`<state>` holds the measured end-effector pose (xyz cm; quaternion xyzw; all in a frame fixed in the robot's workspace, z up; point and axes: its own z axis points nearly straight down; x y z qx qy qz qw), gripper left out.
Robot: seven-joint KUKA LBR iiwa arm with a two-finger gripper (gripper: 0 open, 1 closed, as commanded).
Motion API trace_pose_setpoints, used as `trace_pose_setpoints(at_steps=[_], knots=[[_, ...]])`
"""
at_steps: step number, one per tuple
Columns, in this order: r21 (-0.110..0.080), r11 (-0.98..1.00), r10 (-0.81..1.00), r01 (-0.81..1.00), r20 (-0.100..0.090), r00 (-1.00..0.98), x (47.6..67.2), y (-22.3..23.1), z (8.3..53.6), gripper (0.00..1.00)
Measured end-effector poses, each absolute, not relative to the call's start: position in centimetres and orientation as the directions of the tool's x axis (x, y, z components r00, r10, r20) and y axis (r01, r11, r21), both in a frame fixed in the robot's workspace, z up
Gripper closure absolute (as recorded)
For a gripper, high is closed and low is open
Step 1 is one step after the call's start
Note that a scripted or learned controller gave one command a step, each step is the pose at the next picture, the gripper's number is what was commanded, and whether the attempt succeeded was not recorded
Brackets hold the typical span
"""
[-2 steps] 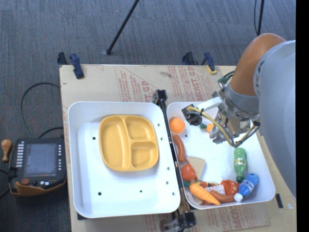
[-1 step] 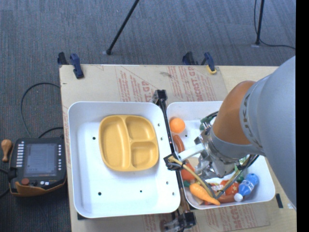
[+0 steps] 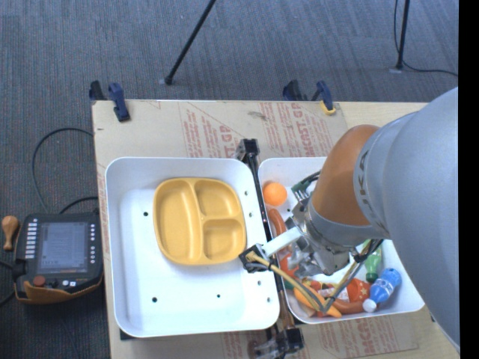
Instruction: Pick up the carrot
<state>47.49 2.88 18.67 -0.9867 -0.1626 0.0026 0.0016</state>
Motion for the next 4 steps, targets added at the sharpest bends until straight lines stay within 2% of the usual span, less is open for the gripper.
trace_pose_setpoints(at_steps=[1,2,3,4], knots=[[-0.003,-0.864,0.504,0.504,-0.003,0.864,47.5,9.4,18.7,1.0],[-0.005,-0.826,0.563,0.563,-0.006,0.826,47.4,12.5,11.2,1.0],[-0.002,-0.946,0.324,0.324,-0.003,0.946,47.5,21.9,16.5,1.0],[-0.001,-0.946,0.324,0.324,-0.004,0.946,47.5,21.9,16.5,0.0]])
